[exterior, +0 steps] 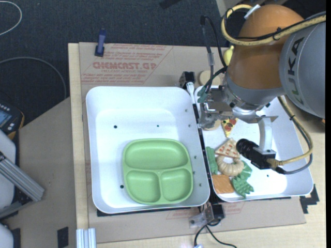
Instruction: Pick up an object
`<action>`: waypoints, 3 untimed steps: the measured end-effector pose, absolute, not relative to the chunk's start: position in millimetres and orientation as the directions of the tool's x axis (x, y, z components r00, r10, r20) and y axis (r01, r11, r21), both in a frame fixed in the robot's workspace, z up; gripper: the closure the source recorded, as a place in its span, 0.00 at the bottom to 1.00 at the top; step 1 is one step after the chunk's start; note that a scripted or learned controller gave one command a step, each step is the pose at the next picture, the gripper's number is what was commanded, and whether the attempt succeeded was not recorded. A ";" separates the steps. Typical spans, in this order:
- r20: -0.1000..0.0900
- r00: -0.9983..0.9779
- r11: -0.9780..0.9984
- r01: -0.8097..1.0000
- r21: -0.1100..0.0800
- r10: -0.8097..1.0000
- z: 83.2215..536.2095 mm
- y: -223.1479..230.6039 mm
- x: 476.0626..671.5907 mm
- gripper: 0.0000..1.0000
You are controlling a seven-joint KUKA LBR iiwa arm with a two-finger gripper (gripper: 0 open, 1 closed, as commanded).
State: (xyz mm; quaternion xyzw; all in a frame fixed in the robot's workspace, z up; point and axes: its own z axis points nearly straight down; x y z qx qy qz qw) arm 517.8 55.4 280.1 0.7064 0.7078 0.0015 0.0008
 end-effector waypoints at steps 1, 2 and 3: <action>-0.003 0.008 -0.008 1.000 0.012 1.000 387.1 -32.9 510.4 1.00; 0.002 -0.005 0.005 1.000 -0.007 1.000 318.9 34.2 493.2 1.00; -0.002 0.007 -0.007 1.000 -0.008 1.000 177.4 -42.3 541.5 1.00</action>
